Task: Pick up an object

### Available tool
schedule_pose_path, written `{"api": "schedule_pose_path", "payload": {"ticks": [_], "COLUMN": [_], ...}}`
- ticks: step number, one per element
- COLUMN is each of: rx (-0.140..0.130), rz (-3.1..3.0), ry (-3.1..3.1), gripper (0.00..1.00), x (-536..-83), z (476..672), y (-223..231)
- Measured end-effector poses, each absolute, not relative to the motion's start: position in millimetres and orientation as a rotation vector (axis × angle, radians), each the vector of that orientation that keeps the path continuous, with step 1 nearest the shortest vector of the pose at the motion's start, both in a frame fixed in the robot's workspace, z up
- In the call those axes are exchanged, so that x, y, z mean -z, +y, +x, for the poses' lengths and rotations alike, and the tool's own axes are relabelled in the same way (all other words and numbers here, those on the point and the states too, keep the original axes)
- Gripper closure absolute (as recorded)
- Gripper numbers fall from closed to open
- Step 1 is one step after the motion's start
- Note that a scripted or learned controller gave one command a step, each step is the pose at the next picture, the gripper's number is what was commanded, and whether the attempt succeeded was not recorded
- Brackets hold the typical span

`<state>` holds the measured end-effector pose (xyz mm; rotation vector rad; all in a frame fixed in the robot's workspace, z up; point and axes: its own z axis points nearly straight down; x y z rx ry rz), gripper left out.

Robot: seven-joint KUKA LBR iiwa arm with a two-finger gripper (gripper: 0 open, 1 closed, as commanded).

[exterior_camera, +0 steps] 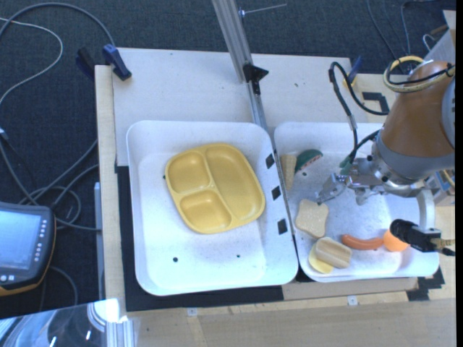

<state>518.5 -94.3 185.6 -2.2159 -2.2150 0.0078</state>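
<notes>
**Hand over right bin, bread slice is the closest pick**

The arm (416,132) sits highest and closest to the lens. It comes in from the right, over the right bin (362,274).

- The hand (338,185) is low over the middle of that bin. Apart or together: cannot tell, as the metal parts blur against the white floor. Nothing visible is clamped in it.
- Key relation: the bread slice (312,218) lies just beside the hand, toward the front edge and slightly left. It is flat on the bin floor and not touching the hand. Its outline is near square, so it has no strong long axis and wrist yaw probably matters little.
- Further front, the tan block (330,254) sits near the bin's front-left corner, close to the slice.
- The carrot (369,242) is to the block's right, with its long axis roughly left-right along the front wall.
- Behind and left of the hand, the green-and-red wedge (311,157) sits near the back-left of the bin.
- The left bin (148,194) holds a yellow divided plate (215,188), well apart from the hand.
- Both bins rest on the worktop (188,85).

Judgement: the shortest move is a small shift front-left and then down onto the slice. The risk is that a flat slice gives little edge to grip.
</notes>
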Motion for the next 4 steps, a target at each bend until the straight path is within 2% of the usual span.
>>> {"api": "schedule_pose_path", "payload": {"ticks": [1, 2, 4], "rx": [-0.006, 0.003, 0.007], "rz": [-2.215, -2.221, -2.225], "ry": [-2.217, -2.221, -2.226], "gripper": [0.00, 1.00, 1.00], "x": [-131, -146, -241], "z": [520.8, 522.9, 524.6], "y": [-84, -84, -91]}}
